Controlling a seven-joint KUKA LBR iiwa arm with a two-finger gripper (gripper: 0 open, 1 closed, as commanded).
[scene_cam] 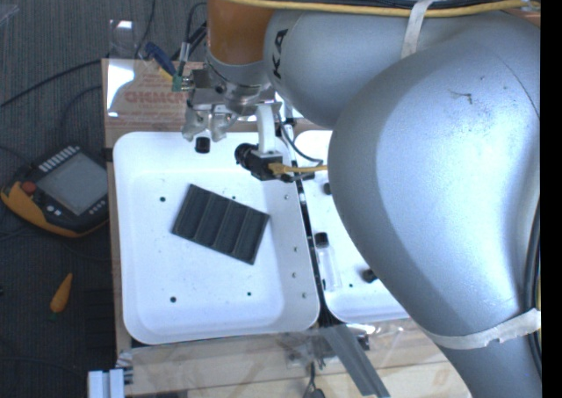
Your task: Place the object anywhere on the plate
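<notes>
- We see the grey arm (pixel 421 124) sweep in from the right, wrist bent down over the left bin's (pixel 149 300) far edge.
- The gripper (pixel 230 128) hangs there; its state is unreadable.
- A dark ribbed block (pixel 219 223) lies mid-bin.

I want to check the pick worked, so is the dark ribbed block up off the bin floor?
No, the dark ribbed block lies flat on the left bin's floor, apart from the hand above it.

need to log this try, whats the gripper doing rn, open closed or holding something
gripper: cannot be told; it sits at the far edge of the left bin, apart from the dark ridged object, nothing seen in it.
</notes>
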